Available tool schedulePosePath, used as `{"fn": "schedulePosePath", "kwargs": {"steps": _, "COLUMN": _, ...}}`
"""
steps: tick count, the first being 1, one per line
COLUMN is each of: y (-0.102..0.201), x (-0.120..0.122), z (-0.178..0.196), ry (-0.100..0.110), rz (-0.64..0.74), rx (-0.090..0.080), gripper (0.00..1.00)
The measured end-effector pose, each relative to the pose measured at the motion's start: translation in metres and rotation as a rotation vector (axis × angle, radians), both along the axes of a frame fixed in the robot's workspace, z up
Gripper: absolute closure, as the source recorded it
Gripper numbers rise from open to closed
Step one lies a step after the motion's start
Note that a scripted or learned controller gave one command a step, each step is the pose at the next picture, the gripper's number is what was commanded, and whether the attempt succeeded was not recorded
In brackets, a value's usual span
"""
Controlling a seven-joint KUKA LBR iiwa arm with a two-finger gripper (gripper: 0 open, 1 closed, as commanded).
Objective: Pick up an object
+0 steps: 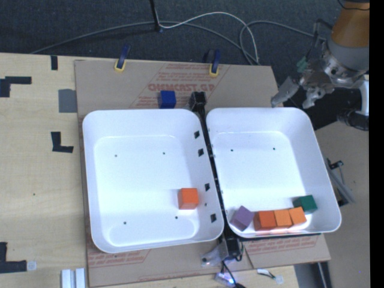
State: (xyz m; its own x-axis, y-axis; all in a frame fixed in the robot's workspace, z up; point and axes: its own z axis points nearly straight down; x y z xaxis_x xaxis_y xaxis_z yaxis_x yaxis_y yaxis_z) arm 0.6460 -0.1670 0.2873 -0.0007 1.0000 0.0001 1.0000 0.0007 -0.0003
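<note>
We see the arm [351,23] entering at the upper right, at about two o'clock from the bins. Its orange band sits near the top edge, and the grey wrist below it tilts down and to the left. The gripper [298,95] hangs off that wrist, outside the bins, just past the right bin's [264,117] far right corner at its one o'clock. Two grey fingers [284,92] splay apart and point down and leftward, so the jaws stand well open with nothing between them. The gripper touches no object.

In the right bin, a row of blocks lies along the near wall at about five o'clock. From left to right we see a purple block [242,218], turned at an angle, then a dark orange block [264,220], a second orange block [282,219] and a lighter orange block [297,216], these three touching side by side. A green block [306,204] sits just behind the row's right end, at its one o'clock.

In the left bin [120,128], a lone orange cube [188,198] rests at about four o'clock, near the divide between the bins.

Beyond the left bin's far wall, at its twelve o'clock, a blue block [167,98] sits on the cardboard [240,80].
</note>
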Motion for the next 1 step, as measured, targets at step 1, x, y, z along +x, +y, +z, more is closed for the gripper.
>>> {"fn": "schedulePosePath", "kwargs": {"steps": 1, "y": 0.0086, "x": -0.0156, "z": -0.04, "ry": 0.003, "rz": 0.036, "rx": 0.0, "gripper": 0.0}}
